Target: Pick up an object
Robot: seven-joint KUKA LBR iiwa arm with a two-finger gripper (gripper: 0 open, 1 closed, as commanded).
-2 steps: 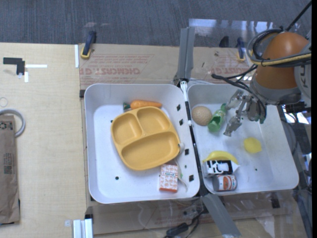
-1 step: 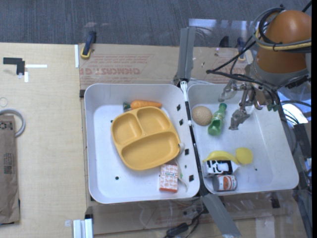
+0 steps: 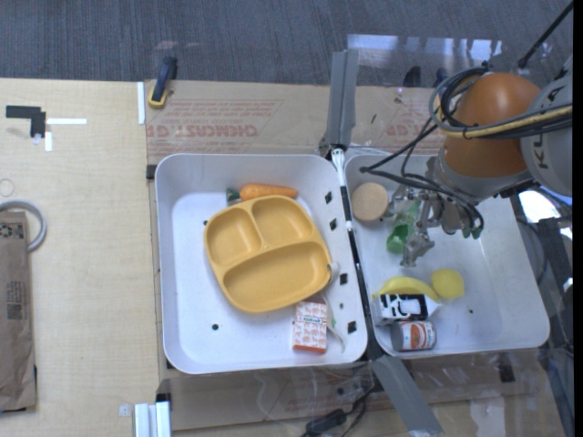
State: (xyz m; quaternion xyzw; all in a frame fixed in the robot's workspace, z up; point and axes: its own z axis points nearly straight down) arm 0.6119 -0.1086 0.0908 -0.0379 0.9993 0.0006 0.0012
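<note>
Hovering low in the right bin (image 3: 510, 335), the fingers (image 3: 421, 242) are seen spread beside a green object (image 3: 399, 237); closing around it is judged next

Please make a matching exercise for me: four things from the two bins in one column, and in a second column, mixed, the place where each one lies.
Things:
1. yellow divided plate
2. carrot
3. lemon
4. can

Places:
A. right bin, at its near edge, lying on its side
B. left bin, in the middle
C. right bin, beside the banana
D. left bin, at the far wall, just beyond the plate

Pairs: 1-B, 2-D, 3-C, 4-A
</note>
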